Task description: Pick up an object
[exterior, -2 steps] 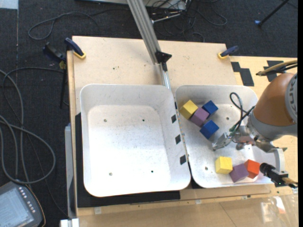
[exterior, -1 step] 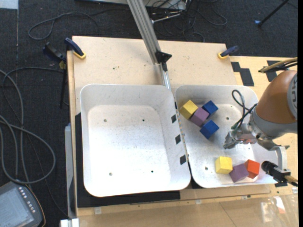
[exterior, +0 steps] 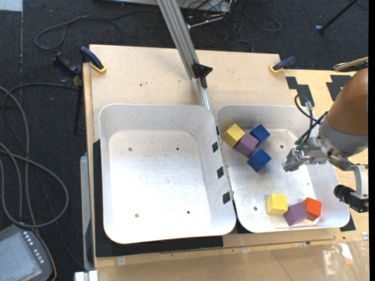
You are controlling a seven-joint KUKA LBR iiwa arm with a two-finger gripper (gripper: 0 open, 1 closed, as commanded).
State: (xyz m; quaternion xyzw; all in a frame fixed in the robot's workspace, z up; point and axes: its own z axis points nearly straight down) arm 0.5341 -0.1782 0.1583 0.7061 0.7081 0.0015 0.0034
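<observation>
I see my two-finger gripper (exterior: 291,161) over the right white bin (exterior: 281,224), just beside a small blue foam cube (exterior: 259,160); its grip state I cannot tell.

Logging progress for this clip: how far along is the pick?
Nothing looks picked yet: the blocks all lie in the right bin, in an upper cluster around the yellow block and a lower one around the orange block. In hand: the gripper sits low over that bin, right of the blue block. Grasping and lifting remain.
</observation>
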